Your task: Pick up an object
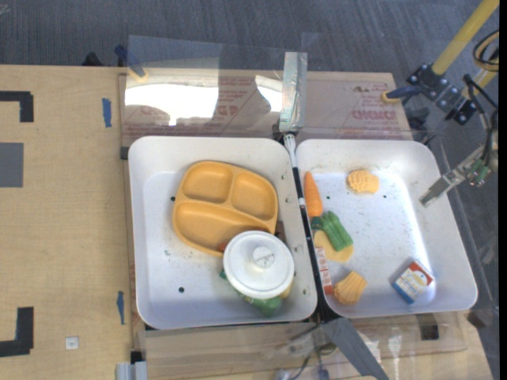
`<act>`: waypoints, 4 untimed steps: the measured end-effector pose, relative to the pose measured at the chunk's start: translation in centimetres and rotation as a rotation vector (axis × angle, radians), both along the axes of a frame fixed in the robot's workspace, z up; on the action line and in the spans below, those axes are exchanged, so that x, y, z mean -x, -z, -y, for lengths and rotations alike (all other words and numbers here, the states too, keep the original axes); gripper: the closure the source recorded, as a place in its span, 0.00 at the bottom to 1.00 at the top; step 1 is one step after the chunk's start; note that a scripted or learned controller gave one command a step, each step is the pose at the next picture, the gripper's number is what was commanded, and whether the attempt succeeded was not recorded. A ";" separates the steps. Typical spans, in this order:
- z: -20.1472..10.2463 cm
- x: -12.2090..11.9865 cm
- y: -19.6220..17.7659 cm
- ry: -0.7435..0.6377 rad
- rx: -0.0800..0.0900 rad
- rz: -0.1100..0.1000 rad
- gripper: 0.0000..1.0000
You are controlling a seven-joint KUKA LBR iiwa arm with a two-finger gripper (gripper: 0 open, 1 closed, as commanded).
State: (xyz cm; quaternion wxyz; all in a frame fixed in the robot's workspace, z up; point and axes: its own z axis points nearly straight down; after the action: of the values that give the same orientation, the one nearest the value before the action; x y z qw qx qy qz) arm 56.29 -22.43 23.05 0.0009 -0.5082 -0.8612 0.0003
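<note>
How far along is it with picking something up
Nothing looks picked yet. The hand sits at the right bin's far right rim with nothing seen between its fingers. The carrot, green vegetable, small carton and the rest lie on the bin floor. Choosing, descending, grasping and lifting are all left.

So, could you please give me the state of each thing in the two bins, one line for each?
Orange divided plate: lying flat, left bin.
White lidded cup: lid on, overlapping the plate's edge.
Carrot: lying against the right bin's left wall.
Green vegetable: lying flat.
Small carton: lying near the right bin's corner.
</note>
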 end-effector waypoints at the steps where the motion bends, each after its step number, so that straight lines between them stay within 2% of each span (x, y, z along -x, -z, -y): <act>1: -0.6 -7.2 11.2 0.277 -0.004 -0.001 0.00; 2: -0.1 -6.3 -4.2 0.160 0.006 0.021 0.00; 3: -0.1 -4.2 0.0 0.311 0.000 0.001 0.00; 4: -0.2 -8.9 3.7 0.242 0.001 0.003 0.00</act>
State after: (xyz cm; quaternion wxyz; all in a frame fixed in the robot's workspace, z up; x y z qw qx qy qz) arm 65.23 -22.19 19.32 -0.0005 -0.6083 -0.7937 -0.0001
